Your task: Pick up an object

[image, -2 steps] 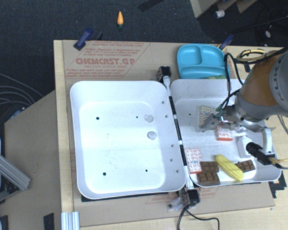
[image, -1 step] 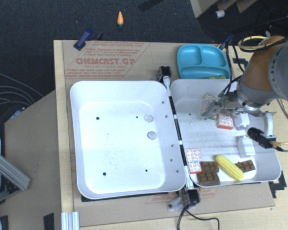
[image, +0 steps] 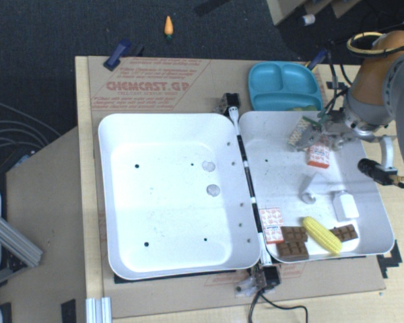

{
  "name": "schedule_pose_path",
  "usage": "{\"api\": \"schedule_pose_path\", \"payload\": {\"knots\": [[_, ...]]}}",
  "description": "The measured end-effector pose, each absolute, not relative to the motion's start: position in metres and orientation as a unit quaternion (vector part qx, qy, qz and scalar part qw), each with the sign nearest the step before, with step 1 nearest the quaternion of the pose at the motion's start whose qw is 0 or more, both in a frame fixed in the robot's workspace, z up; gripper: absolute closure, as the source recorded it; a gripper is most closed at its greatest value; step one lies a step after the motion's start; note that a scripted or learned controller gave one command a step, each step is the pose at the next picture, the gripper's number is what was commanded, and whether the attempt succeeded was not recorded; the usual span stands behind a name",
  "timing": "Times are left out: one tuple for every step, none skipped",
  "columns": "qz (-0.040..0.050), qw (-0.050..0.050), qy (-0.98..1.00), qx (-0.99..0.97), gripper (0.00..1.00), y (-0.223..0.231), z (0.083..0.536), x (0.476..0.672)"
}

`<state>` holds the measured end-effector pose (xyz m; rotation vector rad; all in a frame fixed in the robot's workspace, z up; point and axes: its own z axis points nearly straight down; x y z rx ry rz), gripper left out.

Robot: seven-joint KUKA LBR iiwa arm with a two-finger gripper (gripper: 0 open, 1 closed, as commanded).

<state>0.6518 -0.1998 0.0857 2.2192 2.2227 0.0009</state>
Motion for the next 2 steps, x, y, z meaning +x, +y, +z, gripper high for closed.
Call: {"api": "schedule_pose_path", "payload": {"knots": [[-0.0002, 0.001, 0.708, 0.706, 1.00, -0.200, 0.096, 0.652], [0.0013, 0.002, 0.708, 0.706, 1.00, -0.147, 0.225, 0.637]]}}
